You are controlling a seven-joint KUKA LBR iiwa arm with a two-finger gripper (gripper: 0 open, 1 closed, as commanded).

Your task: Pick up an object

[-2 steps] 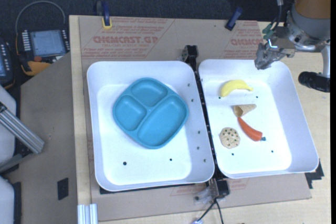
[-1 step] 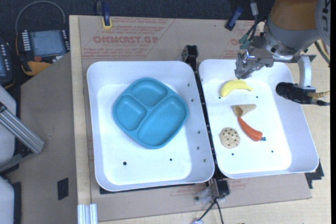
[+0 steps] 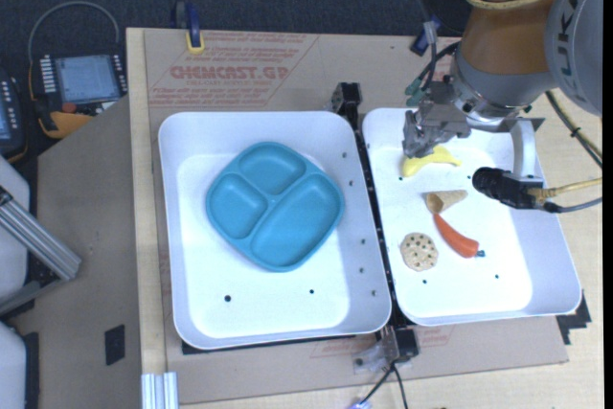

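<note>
Frankly, I worried the hand (image 3: 422,145) would clip the banana (image 3: 430,162) at one end and flick it toward the bin wall (image 3: 374,206), since it sat low right over the fruit's left end. I couldn't tell how its grip stood or whether it held anything. That banana was small, yellow and curved, lying in the right bin's far-left corner.

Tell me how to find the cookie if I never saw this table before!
Look at the right white bin, the one the arm reaches into. Near its front, left of the orange carrot, lies the cookie. It is the only round, flat, tan thing with dark specks; its neighbours are long or pointed.
</note>
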